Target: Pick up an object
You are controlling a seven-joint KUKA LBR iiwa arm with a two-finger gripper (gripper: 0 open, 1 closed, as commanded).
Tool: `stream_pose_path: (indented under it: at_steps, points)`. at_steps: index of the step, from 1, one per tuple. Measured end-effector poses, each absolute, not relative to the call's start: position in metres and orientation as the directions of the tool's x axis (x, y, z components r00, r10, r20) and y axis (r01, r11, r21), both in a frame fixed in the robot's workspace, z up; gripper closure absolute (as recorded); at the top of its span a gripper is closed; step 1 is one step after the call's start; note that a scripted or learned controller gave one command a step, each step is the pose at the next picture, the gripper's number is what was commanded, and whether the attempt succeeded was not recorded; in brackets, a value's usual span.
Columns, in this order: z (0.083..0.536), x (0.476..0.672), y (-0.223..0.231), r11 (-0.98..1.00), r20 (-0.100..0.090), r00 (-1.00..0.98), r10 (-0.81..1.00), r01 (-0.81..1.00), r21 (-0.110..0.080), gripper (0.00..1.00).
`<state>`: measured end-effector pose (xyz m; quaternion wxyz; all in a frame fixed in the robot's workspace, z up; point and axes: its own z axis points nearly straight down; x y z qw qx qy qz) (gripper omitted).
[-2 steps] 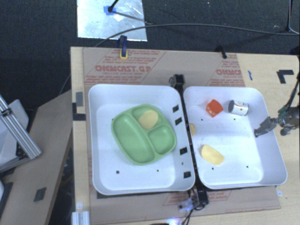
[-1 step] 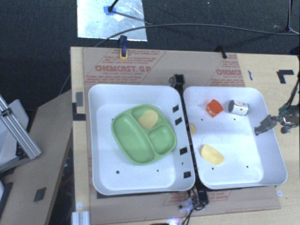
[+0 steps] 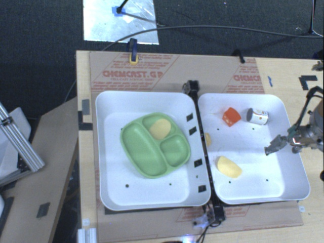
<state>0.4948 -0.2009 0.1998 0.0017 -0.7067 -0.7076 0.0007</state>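
In the right bin (image 3: 253,189) lie an orange-red block (image 3: 231,116), a small white and grey cylinder (image 3: 257,116) and a yellow lemon-like piece (image 3: 229,167). A thin yellow sliver (image 3: 208,138) rests at that bin's left wall. My gripper (image 3: 276,146) hangs over the bin's right side, right of the yellow piece and below the cylinder, touching none of them. Nothing shows between its fingers. The left bin (image 3: 114,186) holds a green divided plate (image 3: 154,145) with a pale yellow piece (image 3: 160,129) in its top compartment.
The bins meet at a black-clipped divider (image 3: 200,140). Cardboard (image 3: 167,72) underlies both. A cable (image 3: 304,110) loops near the wrist at the right edge. A metal frame (image 3: 20,146) stands at the far left.
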Motion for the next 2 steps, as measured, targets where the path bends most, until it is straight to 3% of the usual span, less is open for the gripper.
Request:
stream_pose_path:
  at_steps: [2]
  points:
    - [0.089,0.498,-0.191,0.000,0.002,0.000,1.000,1.000,-0.003,0.00]
